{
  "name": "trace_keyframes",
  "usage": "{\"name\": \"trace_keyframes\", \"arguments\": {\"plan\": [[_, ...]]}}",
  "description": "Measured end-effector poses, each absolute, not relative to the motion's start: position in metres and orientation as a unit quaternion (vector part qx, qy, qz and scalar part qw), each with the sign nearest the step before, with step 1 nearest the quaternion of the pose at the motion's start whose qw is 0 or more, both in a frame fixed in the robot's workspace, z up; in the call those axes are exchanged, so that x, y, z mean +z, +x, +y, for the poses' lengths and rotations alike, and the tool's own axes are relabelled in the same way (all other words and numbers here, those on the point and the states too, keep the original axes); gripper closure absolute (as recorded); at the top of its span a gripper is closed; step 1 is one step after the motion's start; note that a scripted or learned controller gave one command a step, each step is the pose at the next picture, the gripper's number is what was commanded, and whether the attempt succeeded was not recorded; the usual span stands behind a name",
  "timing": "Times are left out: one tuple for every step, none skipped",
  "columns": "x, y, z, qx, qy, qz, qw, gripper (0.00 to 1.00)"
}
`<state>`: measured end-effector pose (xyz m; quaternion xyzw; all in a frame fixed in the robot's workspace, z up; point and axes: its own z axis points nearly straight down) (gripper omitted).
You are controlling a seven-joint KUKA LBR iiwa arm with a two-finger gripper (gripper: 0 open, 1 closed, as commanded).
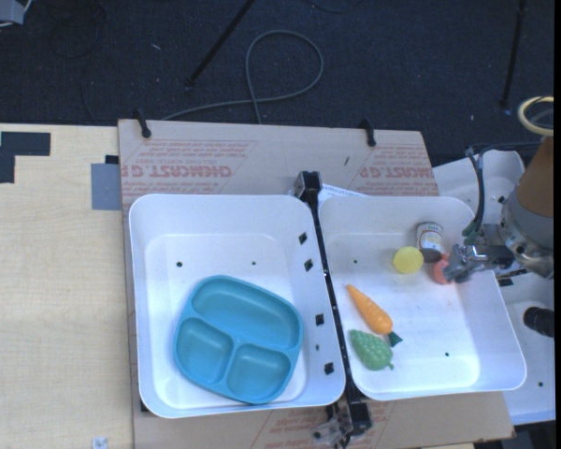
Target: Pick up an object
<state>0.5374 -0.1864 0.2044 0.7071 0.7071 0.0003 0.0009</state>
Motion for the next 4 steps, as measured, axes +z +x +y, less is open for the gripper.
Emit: {"name": "trace_keyframes", "arguments": {"plan": [[0.247, 0.538, -0.187, 0.0005, 0.707, 0.708, 0.001, 1.00], [0.234, 0.535, -0.140, -0.0008, 0.706, 0.708, -0.002, 1.00], [0.241, 0.533, -0.087, -0.0004, 0.706, 0.708, -0.002, 1.00], [0.248, 0.525, -0.036, -0.0008, 0.706, 0.708, -0.002, 1.00]]}}
